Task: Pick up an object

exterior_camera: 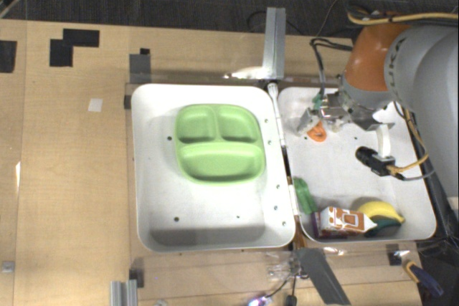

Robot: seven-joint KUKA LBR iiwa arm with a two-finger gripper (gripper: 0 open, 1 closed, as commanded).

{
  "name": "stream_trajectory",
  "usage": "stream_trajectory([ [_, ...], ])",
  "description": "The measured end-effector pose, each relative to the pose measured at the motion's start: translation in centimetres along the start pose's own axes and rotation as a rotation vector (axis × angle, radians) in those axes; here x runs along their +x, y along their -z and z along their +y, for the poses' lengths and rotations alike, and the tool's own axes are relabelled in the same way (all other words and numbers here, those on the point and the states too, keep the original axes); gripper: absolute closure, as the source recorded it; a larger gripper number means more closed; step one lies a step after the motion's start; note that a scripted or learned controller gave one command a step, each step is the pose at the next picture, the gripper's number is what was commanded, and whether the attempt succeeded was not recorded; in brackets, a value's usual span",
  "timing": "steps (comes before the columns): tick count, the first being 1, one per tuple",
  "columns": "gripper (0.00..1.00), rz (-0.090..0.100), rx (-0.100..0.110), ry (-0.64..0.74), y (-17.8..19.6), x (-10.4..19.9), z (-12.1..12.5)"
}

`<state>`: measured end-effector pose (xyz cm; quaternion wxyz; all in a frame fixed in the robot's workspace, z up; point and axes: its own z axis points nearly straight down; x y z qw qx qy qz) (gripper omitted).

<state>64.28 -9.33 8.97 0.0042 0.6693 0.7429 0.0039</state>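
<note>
Camera view: a small orange object [317,133] lies near the back of the right bin [337,175], directly beneath the gripper [320,116]. Finger state: cannot tell. A green divided plate [218,142] occupies the left bin [154,190].

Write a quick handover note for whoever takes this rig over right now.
Gripper: low in the right bin, at its far left corner, over a small orange object; no grasp confirmed.
Right bin's near edge: brown carton, banana, green item.
Left bin: green divided plate.
Done: nothing lifted.
Left: grasp and lift an object.
</note>
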Motion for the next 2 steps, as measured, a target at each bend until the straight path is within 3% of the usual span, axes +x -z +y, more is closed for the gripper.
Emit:
stream_trajectory([
  [1,1.0,0.0,-0.009,0.004,1.3,0.2,0.3],
  [2,1.0,0.002,0.004,0.006,9.7,8.4,0.9],
])
